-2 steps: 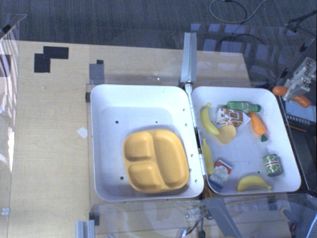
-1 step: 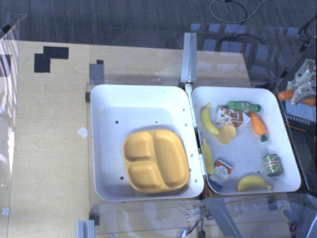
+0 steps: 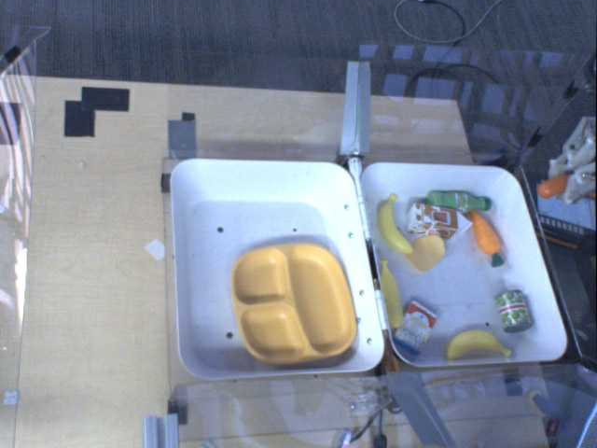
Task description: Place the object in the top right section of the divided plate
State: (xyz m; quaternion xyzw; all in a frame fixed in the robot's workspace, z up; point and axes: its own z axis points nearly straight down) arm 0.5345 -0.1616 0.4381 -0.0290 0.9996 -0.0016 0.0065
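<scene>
A yellow divided plate point(image 3: 294, 302) lies in the left white bin point(image 3: 201, 250), slightly turned, with two small sections on its left and one long section on its right. Nothing lies in its sections. The loose objects are all in the right bin point(image 3: 532, 250). At the frame's far right, outside the right bin's rim, I see part of the arm with its orange band point(image 3: 553, 187) and what looks like the gripper point(image 3: 578, 157), well away from the plate and above no object.
In the right bin lie a banana point(image 3: 394, 227), a green bottle point(image 3: 457, 200), a printed carton point(image 3: 437, 220), a carrot point(image 3: 485, 233), a pale round piece point(image 3: 427, 253), a small carton point(image 3: 415, 325), another banana point(image 3: 478, 345) and a can point(image 3: 513, 311). A metal post point(image 3: 354, 110) stands behind the bins.
</scene>
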